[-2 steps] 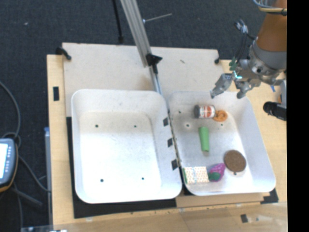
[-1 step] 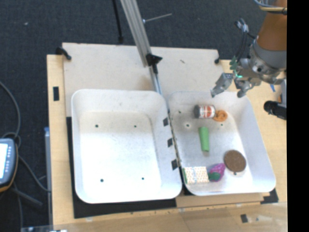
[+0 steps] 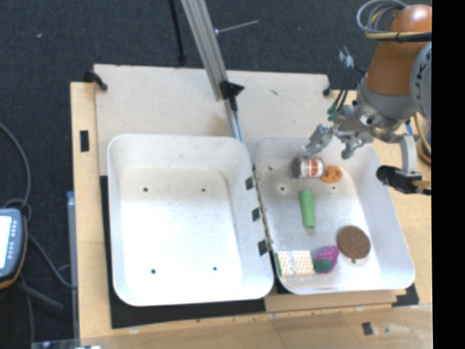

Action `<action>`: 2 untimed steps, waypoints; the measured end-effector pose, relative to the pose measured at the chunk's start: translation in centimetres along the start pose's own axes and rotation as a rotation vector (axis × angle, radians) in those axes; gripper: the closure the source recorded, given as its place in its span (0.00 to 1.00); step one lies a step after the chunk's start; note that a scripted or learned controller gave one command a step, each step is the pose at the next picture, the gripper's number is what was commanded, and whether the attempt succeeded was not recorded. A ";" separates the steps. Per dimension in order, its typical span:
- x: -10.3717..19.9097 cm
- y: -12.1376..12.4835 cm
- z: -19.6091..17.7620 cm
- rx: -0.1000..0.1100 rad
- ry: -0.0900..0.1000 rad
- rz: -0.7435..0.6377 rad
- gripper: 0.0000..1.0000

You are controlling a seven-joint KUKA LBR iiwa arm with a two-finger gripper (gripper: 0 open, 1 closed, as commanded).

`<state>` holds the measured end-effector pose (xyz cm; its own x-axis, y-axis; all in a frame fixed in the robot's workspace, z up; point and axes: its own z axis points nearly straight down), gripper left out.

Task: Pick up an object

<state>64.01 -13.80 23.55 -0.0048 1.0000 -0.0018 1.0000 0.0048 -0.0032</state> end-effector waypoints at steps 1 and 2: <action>0.3 0.5 6.1 0.001 0.000 -0.001 0.00; 1.0 0.7 11.8 0.007 0.001 0.002 0.00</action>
<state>64.66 -12.84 11.72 -0.0032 1.0000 -0.0012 0.9999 0.0032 -0.0098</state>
